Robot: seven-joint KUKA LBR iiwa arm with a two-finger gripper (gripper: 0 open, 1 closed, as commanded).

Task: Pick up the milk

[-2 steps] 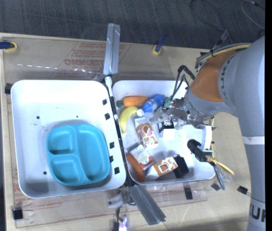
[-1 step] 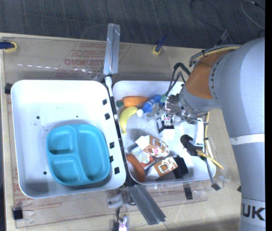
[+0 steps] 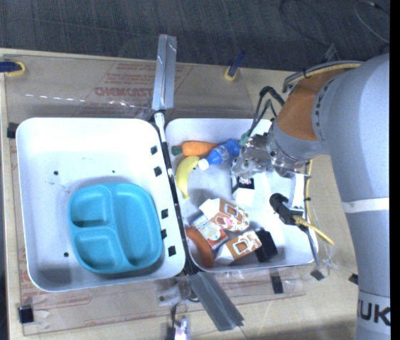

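Two shallow white bins sit side by side under your camera, and the grey arm (image 3: 359, 119) reaches in from the view's right, its orange band (image 3: 302, 112) over the far right corner of the right bin (image 3: 217, 188). Take the banana (image 3: 183, 176) as your marker: it lies curved along that bin's left wall, hard by the line where the two bins meet. The gripper (image 3: 245, 176) hangs level with the banana and to its right in the view, with a strip of bare bin floor between them. From this angle you cannot tell whether it is spread or pressed together.

The milk (image 3: 222, 214), which appears to be the white carton printed in orange, lies tilted just below and right of the banana's lower tip. It is nearer the camera than the gripper and apart from it. A browner carton (image 3: 243, 245) lies farther from the banana along the same diagonal, with a black object (image 3: 266, 245) just beside it on the right. A reddish-orange item (image 3: 198, 245), partly hidden under the cartons, lies straight below the banana. Above the banana's upper tip you see a carrot (image 3: 198, 148) and, to the right of that, a blue bottle (image 3: 226, 151). Left of the banana, in the left bin (image 3: 37, 147), rests a blue divided plate (image 3: 115, 225).
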